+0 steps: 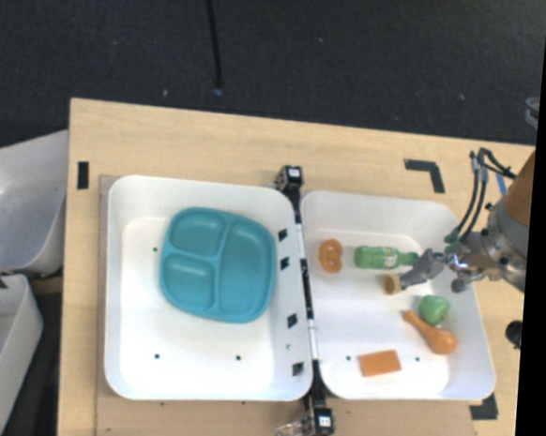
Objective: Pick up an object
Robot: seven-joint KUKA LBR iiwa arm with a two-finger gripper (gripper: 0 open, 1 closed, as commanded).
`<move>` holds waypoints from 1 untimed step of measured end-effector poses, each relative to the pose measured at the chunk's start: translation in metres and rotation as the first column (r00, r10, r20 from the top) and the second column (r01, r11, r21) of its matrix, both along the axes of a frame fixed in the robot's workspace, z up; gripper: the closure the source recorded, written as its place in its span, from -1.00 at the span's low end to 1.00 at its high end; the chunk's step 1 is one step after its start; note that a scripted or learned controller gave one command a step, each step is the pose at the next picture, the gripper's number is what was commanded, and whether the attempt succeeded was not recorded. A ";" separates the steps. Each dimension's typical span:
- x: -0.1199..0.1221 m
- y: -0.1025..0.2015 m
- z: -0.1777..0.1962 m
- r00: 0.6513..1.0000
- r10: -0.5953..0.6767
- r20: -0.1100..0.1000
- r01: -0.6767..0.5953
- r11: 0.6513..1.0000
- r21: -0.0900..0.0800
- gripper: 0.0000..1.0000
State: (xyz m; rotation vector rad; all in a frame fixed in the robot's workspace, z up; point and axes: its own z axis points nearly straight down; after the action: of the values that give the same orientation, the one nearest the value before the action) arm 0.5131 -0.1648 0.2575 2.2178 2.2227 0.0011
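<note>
Reaching in from three o'clock, the grey arm brings its gripper [435, 272] low over the right bin [337, 358], where whether the fingers are apart or together cannot be told, since they blur into the bin's white floor. Nearest the camera, at six o'clock in that bin, an orange block [379, 364] lies flat and alone, well apart from the rest; it looks the easiest target, needing only a straight drop with the fingers spread across its short sides. Farther up, an orange carrot-like piece [432, 334] touches a green ball [434, 308] at about four o'clock, so a grasp there would likely nudge both. Beyond, a small brown piece [392, 285] sits just beside the gripper, with a green bottle [380, 258] on its side and an orange round piece [330, 254] toward ten o'clock. A clean pick probably means centring over one thing before closing. The left bin [130, 361] holds a teal divided plate [219, 264]. The arm's upper part is cut off at the frame's edge, and the table [213, 142] carries both bins.
</note>
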 end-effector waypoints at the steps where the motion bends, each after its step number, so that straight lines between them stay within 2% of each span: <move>1: -0.003 0.005 -0.045 1.000 -0.003 -0.005 0.003 1.000 0.000 -1.00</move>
State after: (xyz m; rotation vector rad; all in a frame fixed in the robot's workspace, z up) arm 0.5099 -0.1596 0.2127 2.2228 2.2221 -0.0044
